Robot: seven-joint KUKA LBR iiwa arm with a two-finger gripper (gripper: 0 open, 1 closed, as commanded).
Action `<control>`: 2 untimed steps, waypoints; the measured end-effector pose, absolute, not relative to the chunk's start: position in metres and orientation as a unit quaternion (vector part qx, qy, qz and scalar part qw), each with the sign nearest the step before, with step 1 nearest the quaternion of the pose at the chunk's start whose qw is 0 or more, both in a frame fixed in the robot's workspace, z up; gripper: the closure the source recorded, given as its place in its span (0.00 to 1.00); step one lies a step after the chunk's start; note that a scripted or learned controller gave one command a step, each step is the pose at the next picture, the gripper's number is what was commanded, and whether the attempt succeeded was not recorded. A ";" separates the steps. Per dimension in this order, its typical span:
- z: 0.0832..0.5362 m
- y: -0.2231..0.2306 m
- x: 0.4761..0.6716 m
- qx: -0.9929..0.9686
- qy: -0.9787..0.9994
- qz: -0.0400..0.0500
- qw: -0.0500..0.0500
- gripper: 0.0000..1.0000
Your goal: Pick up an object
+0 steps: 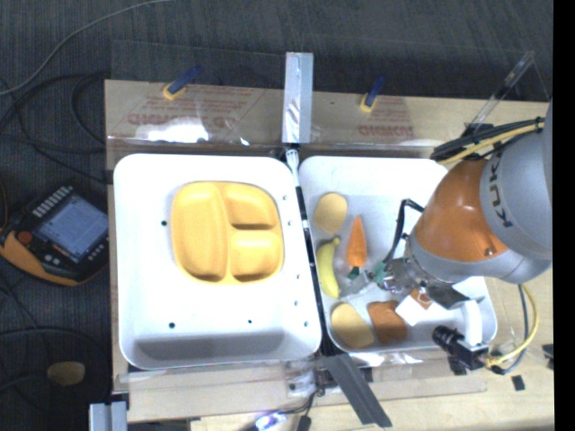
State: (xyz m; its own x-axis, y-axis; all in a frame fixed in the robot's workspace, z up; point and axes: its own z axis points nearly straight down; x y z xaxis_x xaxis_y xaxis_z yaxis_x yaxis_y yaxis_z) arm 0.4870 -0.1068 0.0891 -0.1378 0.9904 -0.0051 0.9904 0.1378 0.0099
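Observation:
The right bin holds several toy foods. A pale yellow round piece lies at its far left, with an orange carrot just right of it and a yellow banana along the left wall. Near the front sit a tan round piece and a brown piece. My gripper is low in the bin, just below the carrot's near end and above the brown piece. The arm's orange band and grey wrist cover the bin's right half.
The left bin holds a yellow divided tray. A divider ridge separates the bins. A grey handheld controller lies off the bench at the left. Cables trail by the bin's front right corner.

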 end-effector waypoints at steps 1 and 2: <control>0.089 -0.105 0.488 0.549 0.836 0.001 0.007 0.00; 0.099 -0.103 0.489 0.549 0.836 0.004 0.007 1.00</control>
